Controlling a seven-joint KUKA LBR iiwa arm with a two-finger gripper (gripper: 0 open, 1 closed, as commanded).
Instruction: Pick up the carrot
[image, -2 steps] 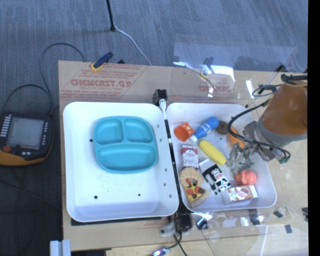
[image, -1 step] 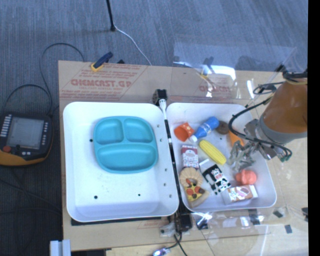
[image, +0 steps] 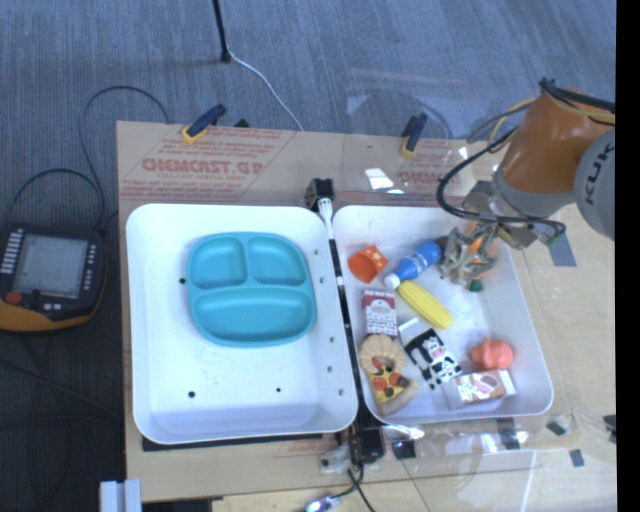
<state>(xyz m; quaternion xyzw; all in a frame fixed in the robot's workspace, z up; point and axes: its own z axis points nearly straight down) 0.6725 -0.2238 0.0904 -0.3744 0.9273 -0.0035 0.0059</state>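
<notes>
The hand (image: 468, 255) sits low over the carrot (image: 481, 262) in the right bin (image: 530, 330); finger state cannot be told, so the grasp should centre along the carrot before lifting.

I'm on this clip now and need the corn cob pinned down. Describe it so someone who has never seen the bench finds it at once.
Start at the right bin, the one full of small items beside the bin holding the blue tray. Near its middle, just below the blue-and-white bottle, lies the corn cob, slanting down to the right. It is the only yellow, bumpy, elongated piece there.
</notes>
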